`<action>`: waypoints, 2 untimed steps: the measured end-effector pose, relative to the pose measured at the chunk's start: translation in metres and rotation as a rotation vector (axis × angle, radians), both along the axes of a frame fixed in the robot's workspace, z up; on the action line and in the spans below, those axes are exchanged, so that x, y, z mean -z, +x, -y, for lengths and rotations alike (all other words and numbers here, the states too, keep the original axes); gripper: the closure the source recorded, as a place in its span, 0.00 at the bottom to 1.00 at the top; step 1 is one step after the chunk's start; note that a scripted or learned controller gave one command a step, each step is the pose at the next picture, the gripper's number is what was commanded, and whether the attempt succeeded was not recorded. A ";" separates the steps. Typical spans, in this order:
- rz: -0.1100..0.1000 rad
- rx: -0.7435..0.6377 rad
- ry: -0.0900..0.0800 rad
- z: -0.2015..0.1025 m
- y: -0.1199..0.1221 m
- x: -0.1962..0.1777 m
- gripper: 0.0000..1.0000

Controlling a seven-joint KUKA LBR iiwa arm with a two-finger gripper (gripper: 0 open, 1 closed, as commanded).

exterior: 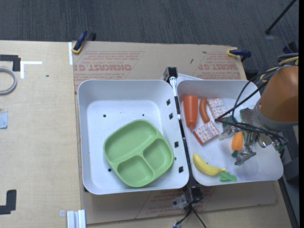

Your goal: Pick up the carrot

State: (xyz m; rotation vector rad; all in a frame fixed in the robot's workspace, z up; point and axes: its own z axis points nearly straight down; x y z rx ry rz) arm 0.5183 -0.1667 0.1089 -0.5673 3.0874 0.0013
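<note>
— Orange carrot point(190, 110), where?
— Upper left of the right bin point(273, 172), beside a sausage point(204, 109).
— And the hand point(243, 152)?
— Right of frame, over that bin; open or closed, I cannot tell.

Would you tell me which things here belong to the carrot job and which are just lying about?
Job: carrot, pincer.
Lying about: sausage, cartons, banana, green plate, orange piece beside the pincer.
</note>
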 end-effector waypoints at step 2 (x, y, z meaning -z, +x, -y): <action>0.003 -0.393 0.001 0.050 0.002 0.014 1.00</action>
